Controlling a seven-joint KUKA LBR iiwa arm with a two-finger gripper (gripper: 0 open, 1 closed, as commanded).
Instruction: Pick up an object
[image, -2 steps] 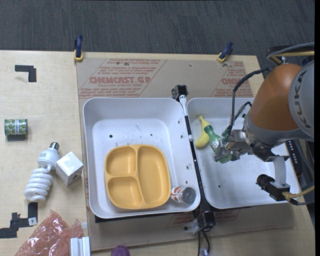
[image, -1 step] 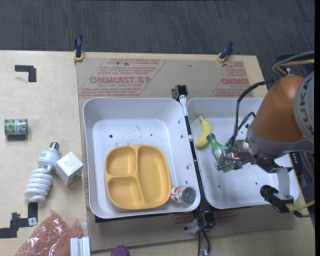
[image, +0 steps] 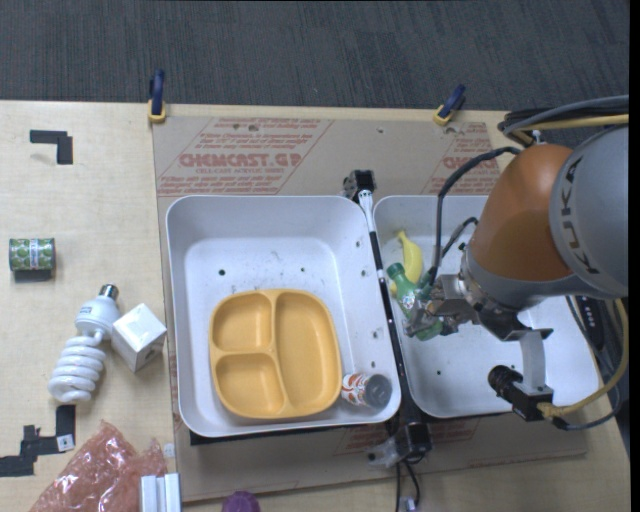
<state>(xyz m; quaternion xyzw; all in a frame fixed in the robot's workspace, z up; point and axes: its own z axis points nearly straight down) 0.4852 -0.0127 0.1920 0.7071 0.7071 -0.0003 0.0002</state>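
Overhead slanted view of the bench (image: 90, 200) with two white bins. The right bin (image: 470, 395), at centre right of the frame, carried the candidates for picking: a small yellow banana-shaped toy (image: 410, 252) near its upper left corner, and just below it a cluster of small green pieces (image: 400, 280) lying against the left wall. These appeared to be light, hollow plastic items, probably stiff and smooth-skinned, hence inclined to slip or skid away from a pinch. The banana-shaped toy would best be taken across its narrow middle, with the jaws square to its long axis; the cluster offered no obvious single hold.

The gripper (image: 428, 312) stood low at the left side of the right bin, just beside and slightly below the cluster, at the end of the grey arm with its orange band (image: 520, 225), which covered much of the bin from the right. Dark mechanism and greenish clutter merged at the tip, so whether the jaws were open, closed, or around anything could not be told; contact with the green pieces looked possible but was not resolved.

The left bin (image: 195, 260), at centre frame, carried a yellow divided plate (image: 275, 352) and a small can (image: 368, 390) lying at its lower right corner, just beside the plate. A light bulb (image: 82, 345) lay on the bench at left, well apart from the bins.
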